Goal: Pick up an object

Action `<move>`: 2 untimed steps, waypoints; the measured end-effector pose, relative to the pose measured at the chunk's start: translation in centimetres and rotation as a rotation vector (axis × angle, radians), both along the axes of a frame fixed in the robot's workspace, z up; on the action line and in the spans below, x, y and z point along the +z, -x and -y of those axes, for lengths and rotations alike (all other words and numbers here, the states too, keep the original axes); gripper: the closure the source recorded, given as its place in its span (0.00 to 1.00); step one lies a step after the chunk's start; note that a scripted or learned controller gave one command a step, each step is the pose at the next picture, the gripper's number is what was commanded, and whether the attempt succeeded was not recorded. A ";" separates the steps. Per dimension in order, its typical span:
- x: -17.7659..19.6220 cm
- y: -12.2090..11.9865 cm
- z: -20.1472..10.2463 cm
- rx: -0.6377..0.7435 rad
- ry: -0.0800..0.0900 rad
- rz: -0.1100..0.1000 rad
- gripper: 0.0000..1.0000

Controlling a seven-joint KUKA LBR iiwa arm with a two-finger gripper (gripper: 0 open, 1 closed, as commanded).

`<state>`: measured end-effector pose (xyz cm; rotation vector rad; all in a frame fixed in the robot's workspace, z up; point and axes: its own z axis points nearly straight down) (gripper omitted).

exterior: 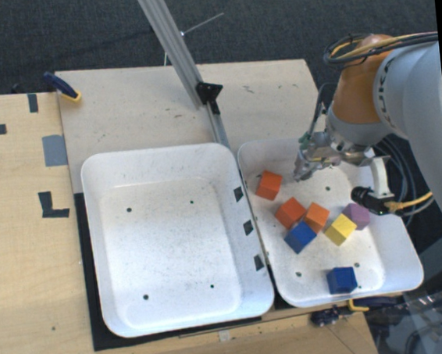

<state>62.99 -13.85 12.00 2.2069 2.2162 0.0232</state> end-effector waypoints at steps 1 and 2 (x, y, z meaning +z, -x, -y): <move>4.6 0.4 0.6 -0.003 0.002 -0.017 1.00; 9.6 0.2 -0.5 -0.001 0.001 -0.016 1.00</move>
